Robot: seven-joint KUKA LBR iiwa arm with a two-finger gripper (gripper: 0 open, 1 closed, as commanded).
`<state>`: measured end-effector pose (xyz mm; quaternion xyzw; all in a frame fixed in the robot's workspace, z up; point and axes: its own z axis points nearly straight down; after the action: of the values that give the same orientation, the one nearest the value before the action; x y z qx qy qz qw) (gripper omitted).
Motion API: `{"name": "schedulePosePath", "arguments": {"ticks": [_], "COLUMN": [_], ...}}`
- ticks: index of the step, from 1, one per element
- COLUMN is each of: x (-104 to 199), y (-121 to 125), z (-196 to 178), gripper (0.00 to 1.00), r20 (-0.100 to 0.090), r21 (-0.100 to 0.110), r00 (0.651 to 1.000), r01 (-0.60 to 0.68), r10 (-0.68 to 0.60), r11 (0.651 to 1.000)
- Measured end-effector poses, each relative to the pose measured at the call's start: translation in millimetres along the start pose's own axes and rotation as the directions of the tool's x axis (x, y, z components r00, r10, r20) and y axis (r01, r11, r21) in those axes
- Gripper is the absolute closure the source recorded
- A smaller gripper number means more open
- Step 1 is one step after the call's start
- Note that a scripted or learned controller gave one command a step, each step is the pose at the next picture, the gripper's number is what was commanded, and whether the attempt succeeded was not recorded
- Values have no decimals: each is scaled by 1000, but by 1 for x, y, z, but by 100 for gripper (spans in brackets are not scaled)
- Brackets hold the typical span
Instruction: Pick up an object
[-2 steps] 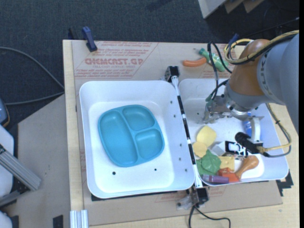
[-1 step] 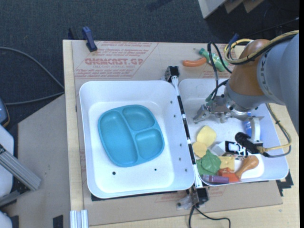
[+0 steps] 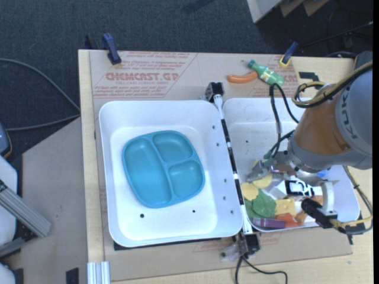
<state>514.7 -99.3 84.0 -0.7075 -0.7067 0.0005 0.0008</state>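
Here, the grey arm (image 3: 331, 129) with its orange band reached in from the right and hung low over the right bin (image 3: 249, 114), which served as the landmark for everything else. The end effector (image 3: 278, 170) sat inside that bin, toward its near half, just above a heap of small toy food pieces. Whether it was spread or closed could not be told, since the wrist and cables hid its tip. In the near corner of the right bin lay a green leafy piece (image 3: 263, 206), touching a yellow piece (image 3: 251, 190) on its far side, with a purple piece (image 3: 272, 222) and an orange-red piece (image 3: 291, 219) beside it along the bin's near wall. Left of the right bin, touching it, stood the left bin (image 3: 112, 123), which held a blue divided plate (image 3: 164, 167). Beyond the right bin's far wall, on the tabletop (image 3: 142, 76), lay an orange toy carrot (image 3: 241, 78) and a green and yellow toy (image 3: 266, 74)
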Motion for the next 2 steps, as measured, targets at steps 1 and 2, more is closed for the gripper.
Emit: {"name": "schedulePosePath", "arguments": {"ticks": [1, 2], "x": [2, 3], "y": [-29, 33], "z": [-1, -1], "gripper": [0, 0], "r20": [2, 0], "r21": [-10, -2], "r00": [1000, 1000], "r01": [3, 2], "r10": [-3, -2], "r11": [1000, 1000]}}
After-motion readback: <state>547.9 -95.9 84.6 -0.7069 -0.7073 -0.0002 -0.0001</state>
